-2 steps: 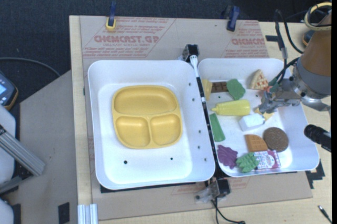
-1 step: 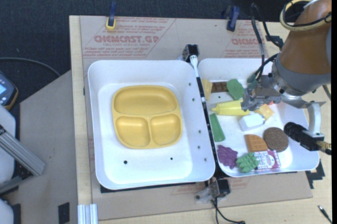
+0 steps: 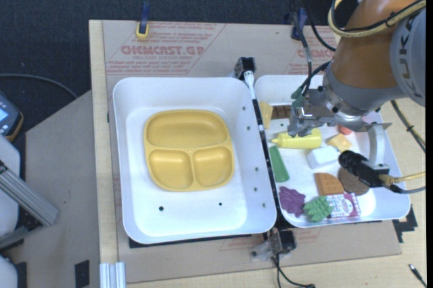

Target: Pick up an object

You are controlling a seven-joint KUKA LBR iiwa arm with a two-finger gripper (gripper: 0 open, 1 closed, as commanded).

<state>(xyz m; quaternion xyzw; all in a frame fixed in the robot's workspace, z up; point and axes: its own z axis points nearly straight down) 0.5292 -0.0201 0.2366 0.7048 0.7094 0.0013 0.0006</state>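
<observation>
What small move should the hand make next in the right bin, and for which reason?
Probably a short descent straight down. The hand hangs just above the long yellow toy, which lies flat on the floor of the right bin and is not yet lifted, so coming lower seems needed before any grasp.

left bin (image 3: 132,165): yellow three-compartment plate (image 3: 188,130) centred | bench (image 3: 101,111): blue-yellow clamp (image 3: 143,23) at back edge

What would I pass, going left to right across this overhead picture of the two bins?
Yellow divided tray → long green piece → white block → pink-and-white packet. The yellow item, purple piece and green toy overlap these sideways, so they are left out.
</observation>
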